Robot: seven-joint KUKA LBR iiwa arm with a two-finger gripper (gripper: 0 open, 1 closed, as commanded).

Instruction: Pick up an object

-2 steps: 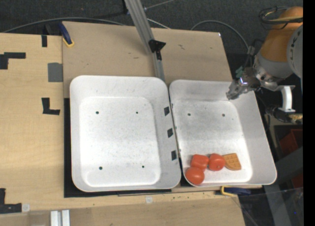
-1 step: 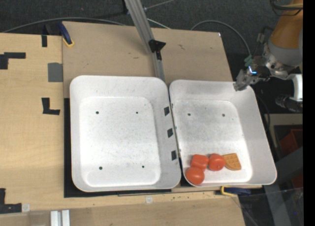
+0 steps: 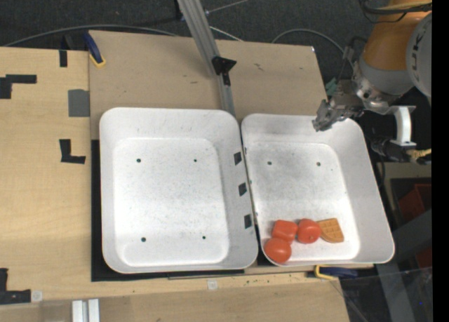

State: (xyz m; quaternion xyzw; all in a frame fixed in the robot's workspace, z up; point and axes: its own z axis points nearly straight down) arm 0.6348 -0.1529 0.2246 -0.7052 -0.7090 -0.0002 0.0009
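Bench (image 3: 175, 82) first, then two bins: the left bin (image 3: 168, 186) and the right bin (image 3: 312, 187). The arm (image 3: 393, 40) hangs over the right bin's far rim, gripper (image 3: 324, 121) grasping nothing that I can see (reach not begun, I'd judge). Red pieces (image 3: 291, 236) and an orange piece (image 3: 330, 230) crowd the near wall; approach room looks tight there.

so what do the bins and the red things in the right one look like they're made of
Bins: probably moulded plastic, matte white with grey scuffing, rounded corners and raised rims. Red things: three smooth, slightly glossy rounded pieces, likely plastic toy food, though the view is too small to be sure. The tan piece beside them looks matte, maybe plastic or foam.
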